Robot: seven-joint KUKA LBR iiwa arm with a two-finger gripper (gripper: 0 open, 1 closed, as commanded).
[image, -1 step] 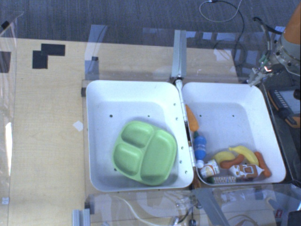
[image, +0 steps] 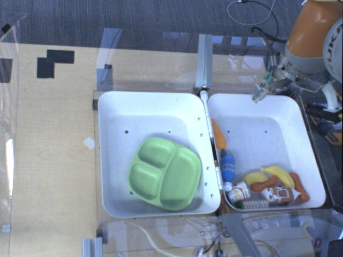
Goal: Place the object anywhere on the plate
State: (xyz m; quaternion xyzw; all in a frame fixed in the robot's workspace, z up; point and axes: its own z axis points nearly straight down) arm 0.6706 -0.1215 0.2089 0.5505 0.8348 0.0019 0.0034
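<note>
A light green plate (image: 165, 173) with three compartments lies in the left bin (image: 115, 143), toward its front. The right bin (image: 278, 116) holds the loose objects. An orange carrot (image: 218, 135) lies along its left wall, with a blue bottle (image: 228, 167) just in front of it. A yellow banana (image: 274, 173), a red sausage (image: 262, 185) and a small brown carton (image: 278, 196) crowd the front right corner. My gripper (image: 261, 91) hangs over the back rim of the right bin, well away from all of them and from the plate.
A metal divider (image: 203, 63) runs between the bins at the back. Cables and the arm's orange band (image: 313, 23) fill the back right. The wooden bench (image: 48, 143) stretches to the left of the bins.
</note>
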